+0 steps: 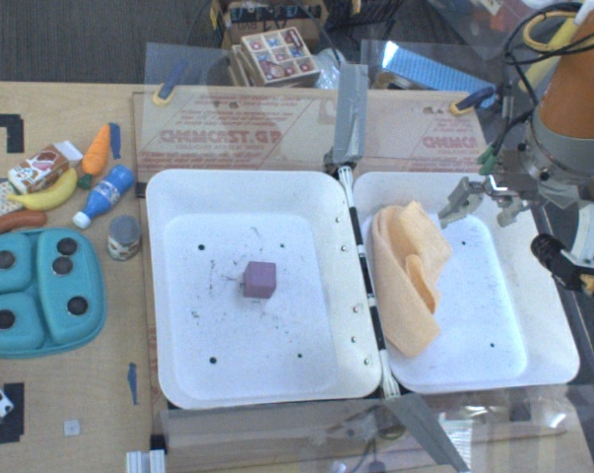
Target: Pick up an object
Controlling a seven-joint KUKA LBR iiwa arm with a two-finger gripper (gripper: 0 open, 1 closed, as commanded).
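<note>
A small purple cube (259, 280) lies near the middle of the left bin (178, 215). A pale orange cloth-like piece (411, 274) is draped along the left side of the right bin (533, 343). My gripper (483, 202) hangs over the upper right part of the right bin, to the right of the orange piece and apart from it. Its two fingers are spread, with nothing between them.
Left of the bins lie a teal tray (35, 294), a banana (40, 197), a carrot (98, 150), a blue bottle (104, 195) and a small can (124, 236). Cardboard (237, 131) and a grey divider (350, 116) stand behind the bins.
</note>
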